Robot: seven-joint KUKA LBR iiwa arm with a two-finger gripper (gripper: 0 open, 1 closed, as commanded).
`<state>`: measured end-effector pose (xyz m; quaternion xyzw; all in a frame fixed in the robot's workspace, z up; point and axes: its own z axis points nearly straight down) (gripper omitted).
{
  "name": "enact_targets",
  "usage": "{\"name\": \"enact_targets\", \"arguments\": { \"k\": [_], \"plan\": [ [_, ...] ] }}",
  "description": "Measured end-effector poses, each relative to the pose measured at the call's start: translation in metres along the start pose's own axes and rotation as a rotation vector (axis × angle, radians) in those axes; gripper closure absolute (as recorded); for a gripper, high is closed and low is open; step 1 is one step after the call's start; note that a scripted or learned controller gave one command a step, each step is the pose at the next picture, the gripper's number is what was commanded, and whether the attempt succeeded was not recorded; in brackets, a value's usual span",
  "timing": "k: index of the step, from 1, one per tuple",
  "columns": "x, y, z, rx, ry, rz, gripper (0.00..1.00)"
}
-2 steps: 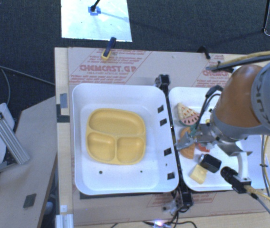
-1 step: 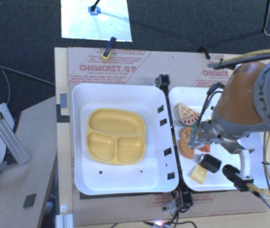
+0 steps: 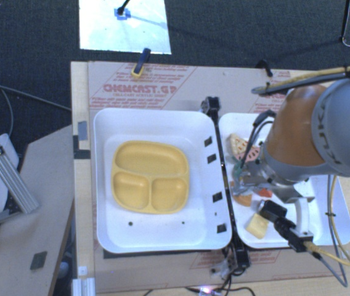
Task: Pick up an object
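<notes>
The likeliest targets are the small objects in the right bin (image 3: 345, 222): a pale yellow wedge like a piece of cheese (image 3: 256, 226) toward the bin's 7 o'clock corner, a small orange piece (image 3: 243, 198) just at the wedge's 11 o'clock, and a tan, red-marked piece like a slice of toy food (image 3: 237, 145) toward the bin's 10 o'clock. All three lie loose on the bin floor.

By my reading, the task is at the reach-and-descend step: the arm is down over the right bin, and nothing is seen lifted. The gripper (image 3: 246, 179) sits low between the tan slice and the orange piece, its end a dark, cluttered shape; how its jaws stand I cannot tell. The next move probably calls for settling squarely over one piece, most likely the orange one just at 6 o'clock of the gripper, closing on it and lifting straight up, clear of the divider (image 3: 222, 176) at 9 o'clock.

The arm (image 3: 329, 128) enters from 3 o'clock, its orange band bulking over the bin's upper half, wrist bent down toward 8 o'clock.

The left bin (image 3: 110, 184) holds a yellow three-compartment tray (image 3: 151, 176), well apart from the gripper.
</notes>
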<state>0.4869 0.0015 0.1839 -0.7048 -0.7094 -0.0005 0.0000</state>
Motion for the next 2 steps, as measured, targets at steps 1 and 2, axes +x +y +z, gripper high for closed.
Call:
{"name": "enact_targets", "arguments": {
  "k": [1, 2],
  "plan": [
    [0.0052, 0.001, -0.0673, -0.006, -0.001, 0.001, 1.0],
    [0.005, 0.0005, -0.0646, -0.002, -0.001, 0.001, 0.0]
  ]
}}
